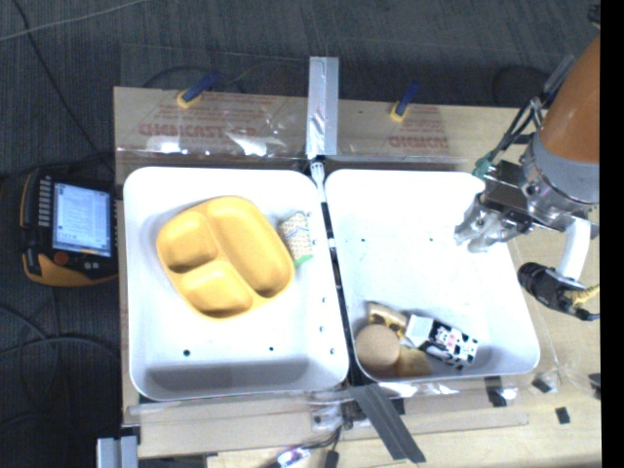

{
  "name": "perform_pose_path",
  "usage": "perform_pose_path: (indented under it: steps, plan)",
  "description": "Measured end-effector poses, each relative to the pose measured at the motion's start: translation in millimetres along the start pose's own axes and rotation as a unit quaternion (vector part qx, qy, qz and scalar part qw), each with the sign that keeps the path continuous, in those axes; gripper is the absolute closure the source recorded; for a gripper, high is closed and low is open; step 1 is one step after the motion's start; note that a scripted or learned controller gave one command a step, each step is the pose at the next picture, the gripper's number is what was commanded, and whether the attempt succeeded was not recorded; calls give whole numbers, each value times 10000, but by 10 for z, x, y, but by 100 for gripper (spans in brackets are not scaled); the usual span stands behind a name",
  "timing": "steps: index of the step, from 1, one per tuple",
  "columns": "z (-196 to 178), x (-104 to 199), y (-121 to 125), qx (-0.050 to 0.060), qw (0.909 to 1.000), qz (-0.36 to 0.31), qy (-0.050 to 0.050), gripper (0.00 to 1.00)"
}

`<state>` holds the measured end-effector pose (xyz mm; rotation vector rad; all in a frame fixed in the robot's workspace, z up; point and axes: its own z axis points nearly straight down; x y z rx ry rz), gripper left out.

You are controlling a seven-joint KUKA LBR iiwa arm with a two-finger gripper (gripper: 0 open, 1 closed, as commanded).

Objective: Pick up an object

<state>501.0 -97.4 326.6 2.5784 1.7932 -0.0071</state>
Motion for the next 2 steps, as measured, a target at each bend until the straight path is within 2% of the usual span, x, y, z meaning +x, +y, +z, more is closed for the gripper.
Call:
perform_pose_path:
  steps: [1,2]
  plan:
    - [72,196,-252,-3,9952,-979,6,100]
    - [59,428,-333,-8,9817,-1906,9,100]
